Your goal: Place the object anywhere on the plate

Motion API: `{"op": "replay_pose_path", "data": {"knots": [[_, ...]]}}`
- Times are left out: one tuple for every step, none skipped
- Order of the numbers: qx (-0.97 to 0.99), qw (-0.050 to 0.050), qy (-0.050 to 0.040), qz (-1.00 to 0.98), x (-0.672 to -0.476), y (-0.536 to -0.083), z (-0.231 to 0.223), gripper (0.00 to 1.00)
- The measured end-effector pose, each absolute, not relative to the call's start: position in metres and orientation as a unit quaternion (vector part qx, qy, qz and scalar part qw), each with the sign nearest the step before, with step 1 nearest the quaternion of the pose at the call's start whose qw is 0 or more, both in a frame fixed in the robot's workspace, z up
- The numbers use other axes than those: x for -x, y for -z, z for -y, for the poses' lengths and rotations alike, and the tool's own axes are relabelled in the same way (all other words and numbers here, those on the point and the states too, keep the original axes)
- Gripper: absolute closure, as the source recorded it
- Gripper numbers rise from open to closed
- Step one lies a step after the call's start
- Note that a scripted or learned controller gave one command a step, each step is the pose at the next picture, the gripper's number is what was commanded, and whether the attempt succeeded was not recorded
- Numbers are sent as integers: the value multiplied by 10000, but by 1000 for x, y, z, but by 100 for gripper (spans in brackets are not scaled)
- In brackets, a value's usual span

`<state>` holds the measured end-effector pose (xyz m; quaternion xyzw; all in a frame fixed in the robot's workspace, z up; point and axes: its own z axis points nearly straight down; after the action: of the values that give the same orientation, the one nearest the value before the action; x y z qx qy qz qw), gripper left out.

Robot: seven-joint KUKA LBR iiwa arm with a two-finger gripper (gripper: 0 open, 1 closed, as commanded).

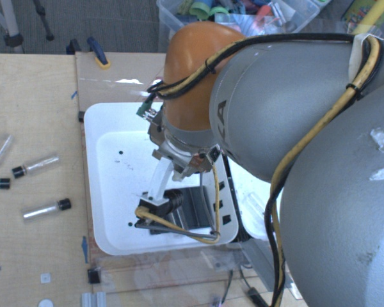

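My gripper (193, 211) hangs low over the near right part of the left white bin (109, 171), just above its floor. Its dark ribbed body faces the camera and hides whatever lies under it. The big grey arm with its orange band (195, 75) reaches in from the right and covers most of the right bin (256, 200), of which a thin white strip shows. Two small dark specks (120, 152) lie on the left bin's floor, too small to identify.
Several clear plastic vials with black caps (45, 207) lie on the wooden bench left of the bin. A clear tub of colourful toys (243, 5) stands at the back. A blue clamp (100, 53) sits near the bench's far edge.
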<state>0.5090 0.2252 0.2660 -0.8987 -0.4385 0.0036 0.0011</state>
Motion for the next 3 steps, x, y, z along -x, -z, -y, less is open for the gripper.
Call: {"op": "replay_pose_path", "data": {"knots": [[7742,-1,-4,6330,-518,-356,-192,100],[6454,16,-23,7638,-496,-312,-225,100],[5145,-11,9,8575,-480,-385,-200,100]]}}
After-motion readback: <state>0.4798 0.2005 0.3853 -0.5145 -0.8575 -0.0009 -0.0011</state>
